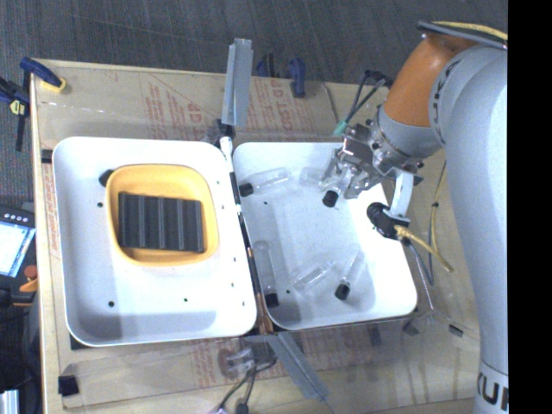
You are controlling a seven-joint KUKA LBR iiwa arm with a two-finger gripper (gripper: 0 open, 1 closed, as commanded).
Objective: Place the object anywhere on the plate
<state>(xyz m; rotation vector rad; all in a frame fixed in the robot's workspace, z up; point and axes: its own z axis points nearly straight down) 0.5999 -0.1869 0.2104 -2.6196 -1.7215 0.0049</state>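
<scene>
Hovering at the right bin's (392, 296) two o'clock corner, the end effector (349, 178) appears to have a clear vial (338, 185) with a black cap at its tip, though whether it is truly gripped I cannot tell. More vials (349, 276) lie near five o'clock. They look light, stiff, slick and prone to roll; gripping across the mid-body seems safest. The plate (164, 212), yellow with a dark ribbed centre, sits in the left bin (78, 291).
</scene>
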